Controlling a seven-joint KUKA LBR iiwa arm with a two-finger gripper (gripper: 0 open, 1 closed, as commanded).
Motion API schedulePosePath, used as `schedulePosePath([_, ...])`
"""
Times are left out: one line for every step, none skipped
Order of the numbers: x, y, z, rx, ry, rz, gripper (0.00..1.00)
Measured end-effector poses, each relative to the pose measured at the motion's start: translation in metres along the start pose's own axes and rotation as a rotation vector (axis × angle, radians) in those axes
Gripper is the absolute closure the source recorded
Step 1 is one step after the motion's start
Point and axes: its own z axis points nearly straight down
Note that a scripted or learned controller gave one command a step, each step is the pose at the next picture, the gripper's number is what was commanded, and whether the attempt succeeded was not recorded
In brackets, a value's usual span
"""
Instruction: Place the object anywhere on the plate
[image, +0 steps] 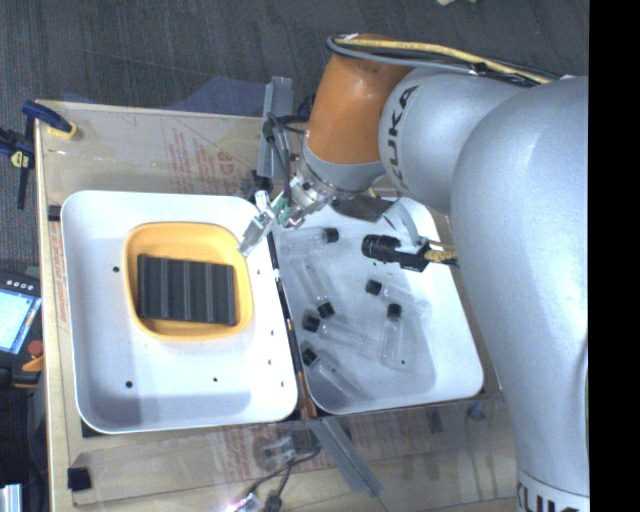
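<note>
My pincer (252, 232), state unreadable, hangs at the one yellow plate (187, 240)'s corner; two white bins (100, 400).

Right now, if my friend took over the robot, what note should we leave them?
End effector: hangs over the divide between the two bins, at the yellow plate's upper right corner. Something small and clear seems to sit at its tip, but a firm hold can't be confirmed.
Yellow plate: in the left bin, a dark ridged insert in its middle.
Clear vials with black caps: scattered in the right bin.
Done: no vial lies on the plate yet.
Left: get a vial onto the plate and let go.
</note>
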Motion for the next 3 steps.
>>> schedulePosePath([0.038, 0.033, 0.0, -0.007, -0.006, -0.132, 0.0])
schedulePosePath([0.102, 0.03, -0.036, -0.004, -0.004, -0.11, 0.0])
schedulePosePath([0.102, 0.03, -0.045, -0.003, -0.004, -0.111, 1.0])
